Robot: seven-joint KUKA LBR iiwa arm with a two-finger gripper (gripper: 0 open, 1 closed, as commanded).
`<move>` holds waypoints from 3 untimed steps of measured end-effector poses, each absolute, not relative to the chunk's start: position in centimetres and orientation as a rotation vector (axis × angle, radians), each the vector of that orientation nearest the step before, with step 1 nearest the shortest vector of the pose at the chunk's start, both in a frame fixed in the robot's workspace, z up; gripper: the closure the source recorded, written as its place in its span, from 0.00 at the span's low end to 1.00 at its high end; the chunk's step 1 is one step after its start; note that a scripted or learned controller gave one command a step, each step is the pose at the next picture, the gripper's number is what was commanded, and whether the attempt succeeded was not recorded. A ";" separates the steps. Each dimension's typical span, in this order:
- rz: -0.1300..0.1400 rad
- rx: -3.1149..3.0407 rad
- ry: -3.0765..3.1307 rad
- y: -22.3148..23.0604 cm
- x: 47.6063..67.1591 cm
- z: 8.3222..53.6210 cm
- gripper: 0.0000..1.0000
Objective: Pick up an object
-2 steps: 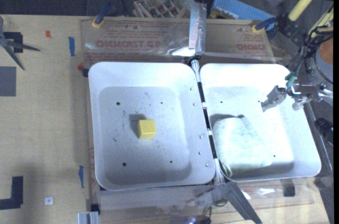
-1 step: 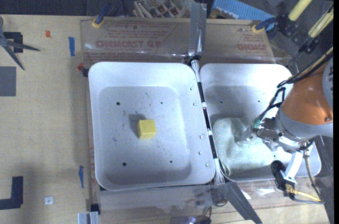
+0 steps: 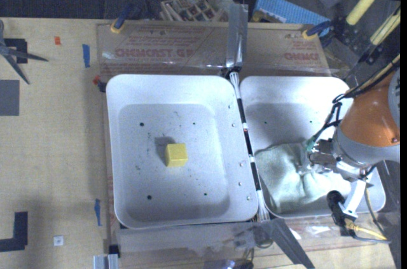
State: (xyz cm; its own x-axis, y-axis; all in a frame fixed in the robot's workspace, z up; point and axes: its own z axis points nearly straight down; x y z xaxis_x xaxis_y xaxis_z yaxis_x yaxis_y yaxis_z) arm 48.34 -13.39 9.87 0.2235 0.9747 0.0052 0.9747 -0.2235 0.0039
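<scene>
A bright yellow block (image 3: 177,154) sits in the left white bin (image 3: 127,96), whose floor is speckled with small dark marks. The right white bin (image 3: 286,93) contains a pale, greenish-white cloth (image 3: 283,175). At three o'clock, the grey arm (image 3: 356,153) carries its orange band (image 3: 375,118). The bench (image 3: 51,153) is tan.

The arm (image 3: 372,124) is cut off by the right edge. Its wrist hides the gripper fingers and covers part of the pale cloth (image 3: 283,175) at the right bin's (image 3: 286,93) front edge.
</scene>
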 end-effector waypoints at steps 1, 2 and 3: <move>0.000 -2.647 -1.693 -10.4 51.0 9.5 1.00; 0.012 -2.791 -1.433 -3.5 47.9 18.1 1.00; 0.012 -2.978 -0.996 -0.8 48.0 18.1 1.00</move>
